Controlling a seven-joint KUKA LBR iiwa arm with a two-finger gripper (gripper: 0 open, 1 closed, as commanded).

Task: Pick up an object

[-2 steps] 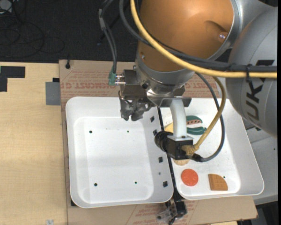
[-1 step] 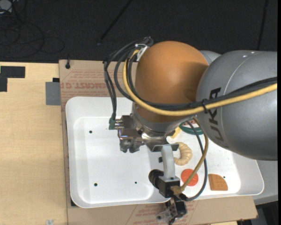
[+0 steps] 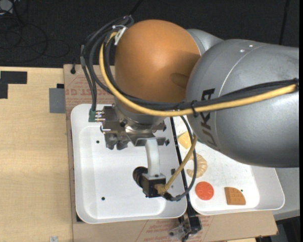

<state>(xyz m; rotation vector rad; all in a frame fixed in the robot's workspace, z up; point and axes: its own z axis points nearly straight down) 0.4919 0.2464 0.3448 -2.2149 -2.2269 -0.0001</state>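
Camera view - left bin [image 3: 91, 185] has the gripper [image 3: 118, 137] over its back half, under the arm; open or closed, cannot tell. Right bin [image 3: 262, 188] holds the pickable things - pale ridged piece [image 3: 201, 166] at its left edge, red disc [image 3: 204, 190], tan square [image 3: 235, 196] near the front.

White bin [image 3: 86, 185], second white bin [image 3: 270, 198] beside it, cardboard [image 3: 141, 231] beneath, wooden bench [image 3: 25, 160]

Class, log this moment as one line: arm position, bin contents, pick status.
arm: over left bin | right bin: red disc, tan block, pale round piece | pick: no hold seen
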